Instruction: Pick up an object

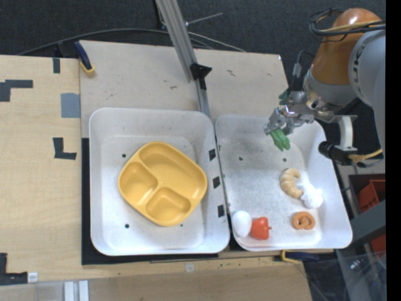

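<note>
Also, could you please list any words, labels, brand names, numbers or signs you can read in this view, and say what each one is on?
There is no readable text.
The yellow divided plate, both white bins and the food items carry no lettering.
The dark tape pieces on the wooden bench are plain shapes, not characters.
The small white tag at the bench's lower left edge is too small to read.

Overhead, slanted — both bins (100, 168)

right bin (250, 168) bare at its left and middle, croissant (291, 182), donut (303, 221), pepper (260, 228) crowding its lower right
</note>
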`<act>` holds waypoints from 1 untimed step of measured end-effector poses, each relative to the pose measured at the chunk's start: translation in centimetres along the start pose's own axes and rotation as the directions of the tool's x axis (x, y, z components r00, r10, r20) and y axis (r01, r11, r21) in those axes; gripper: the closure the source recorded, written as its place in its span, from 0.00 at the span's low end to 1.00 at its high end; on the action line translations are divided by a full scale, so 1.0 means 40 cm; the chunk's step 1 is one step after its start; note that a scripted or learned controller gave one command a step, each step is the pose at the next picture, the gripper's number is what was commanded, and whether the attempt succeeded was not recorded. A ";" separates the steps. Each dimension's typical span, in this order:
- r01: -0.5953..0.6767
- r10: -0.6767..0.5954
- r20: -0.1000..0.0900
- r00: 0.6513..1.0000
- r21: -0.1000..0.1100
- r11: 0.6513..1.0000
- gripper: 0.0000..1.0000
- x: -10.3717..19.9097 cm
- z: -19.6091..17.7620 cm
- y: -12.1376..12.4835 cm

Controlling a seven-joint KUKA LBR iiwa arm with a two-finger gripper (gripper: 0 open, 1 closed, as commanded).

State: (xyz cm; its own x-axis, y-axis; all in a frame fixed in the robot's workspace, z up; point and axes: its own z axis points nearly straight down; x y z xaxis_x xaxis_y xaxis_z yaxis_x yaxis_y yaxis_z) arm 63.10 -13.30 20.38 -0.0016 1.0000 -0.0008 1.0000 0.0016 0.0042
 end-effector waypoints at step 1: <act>0.005 -0.005 -0.003 1.000 0.007 1.000 1.00 0.148 0.010 -0.022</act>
State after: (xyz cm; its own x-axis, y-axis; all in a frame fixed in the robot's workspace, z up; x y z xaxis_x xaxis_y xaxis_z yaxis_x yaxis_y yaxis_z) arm 62.21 -7.37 19.97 -0.0065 1.0000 0.0023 1.0000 0.0065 -0.0026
